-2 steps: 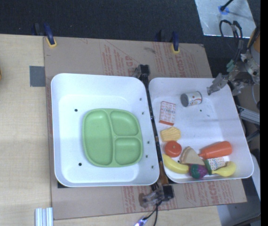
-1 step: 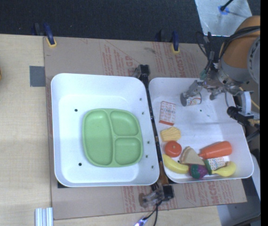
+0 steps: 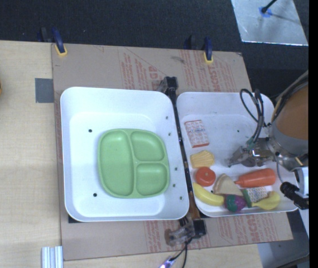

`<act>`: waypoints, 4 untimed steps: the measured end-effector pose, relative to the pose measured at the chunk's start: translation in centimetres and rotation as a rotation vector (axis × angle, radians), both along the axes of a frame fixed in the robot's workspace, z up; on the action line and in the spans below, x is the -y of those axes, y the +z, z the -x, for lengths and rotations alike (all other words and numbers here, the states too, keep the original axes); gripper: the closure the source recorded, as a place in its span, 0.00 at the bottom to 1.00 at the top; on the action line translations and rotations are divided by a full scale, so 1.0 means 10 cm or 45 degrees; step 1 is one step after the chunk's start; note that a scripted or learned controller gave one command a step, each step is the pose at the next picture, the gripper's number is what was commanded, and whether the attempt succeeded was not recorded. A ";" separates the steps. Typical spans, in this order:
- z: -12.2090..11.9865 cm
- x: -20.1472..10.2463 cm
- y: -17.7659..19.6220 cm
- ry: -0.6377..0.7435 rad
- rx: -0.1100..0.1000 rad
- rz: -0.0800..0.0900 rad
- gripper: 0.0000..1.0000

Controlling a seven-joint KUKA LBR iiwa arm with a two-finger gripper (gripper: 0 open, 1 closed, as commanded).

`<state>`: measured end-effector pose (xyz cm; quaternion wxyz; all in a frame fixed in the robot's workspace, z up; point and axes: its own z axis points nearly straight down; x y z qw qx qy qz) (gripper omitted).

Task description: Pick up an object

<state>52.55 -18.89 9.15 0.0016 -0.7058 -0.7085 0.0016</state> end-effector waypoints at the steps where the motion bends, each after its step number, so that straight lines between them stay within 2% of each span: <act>1: -0.47 0.21 0.01 0.000 0.005 0.001 0.00; 2: 0.30 -0.12 0.00 0.001 0.001 -0.001 0.00; 3: -0.43 -0.45 0.00 0.003 0.003 0.001 0.00; 4: -0.17 0.01 0.00 -0.001 0.001 0.000 0.00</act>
